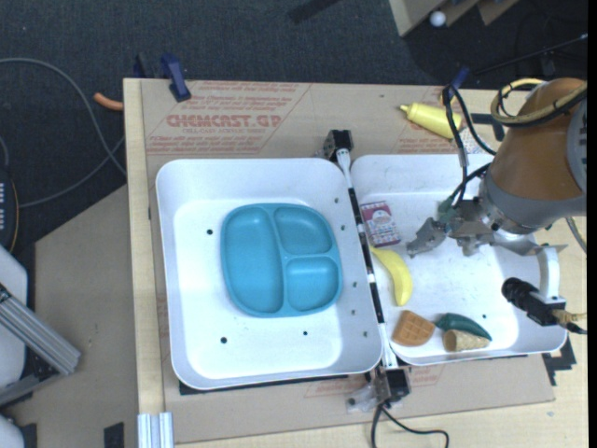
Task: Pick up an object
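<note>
The right bin [424,177] holds a yellow banana [395,273] by its left wall. A small red-and-white packet [380,222] lies just above the banana. An orange waffle-like piece [413,329], a dark green item [464,324] and a tan chunk [467,341] sit along the front edge. My gripper [446,241] hangs over the middle of this bin, right of the packet and banana. Its fingers are spread open with nothing between them. The grey and orange arm hides the bin's right part.
A blue divided plate [280,257] lies in the left bin [187,278]. A yellow object [429,117] rests on the bench behind the right bin. Cables and a black fitting [525,299] hang near the right bin's right rim.
</note>
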Robot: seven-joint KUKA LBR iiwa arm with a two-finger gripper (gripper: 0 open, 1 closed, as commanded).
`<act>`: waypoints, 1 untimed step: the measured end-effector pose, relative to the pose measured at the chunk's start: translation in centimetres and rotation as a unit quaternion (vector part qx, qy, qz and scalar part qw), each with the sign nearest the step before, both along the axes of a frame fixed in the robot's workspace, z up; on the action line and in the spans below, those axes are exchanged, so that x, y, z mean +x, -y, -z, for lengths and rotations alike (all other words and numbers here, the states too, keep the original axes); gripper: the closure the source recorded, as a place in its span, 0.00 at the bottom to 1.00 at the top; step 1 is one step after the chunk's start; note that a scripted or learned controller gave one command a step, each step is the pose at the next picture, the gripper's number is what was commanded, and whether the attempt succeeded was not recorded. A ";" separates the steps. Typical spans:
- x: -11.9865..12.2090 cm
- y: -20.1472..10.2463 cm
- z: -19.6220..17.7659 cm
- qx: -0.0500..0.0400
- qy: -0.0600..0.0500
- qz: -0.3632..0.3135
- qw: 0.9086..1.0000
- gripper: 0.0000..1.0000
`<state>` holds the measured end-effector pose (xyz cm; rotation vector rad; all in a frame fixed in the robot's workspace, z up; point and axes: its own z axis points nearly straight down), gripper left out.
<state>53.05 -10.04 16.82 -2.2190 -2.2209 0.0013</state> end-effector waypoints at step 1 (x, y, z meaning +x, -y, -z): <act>2.9 -0.9 6.1 0.000 0.001 0.000 1.000 0.00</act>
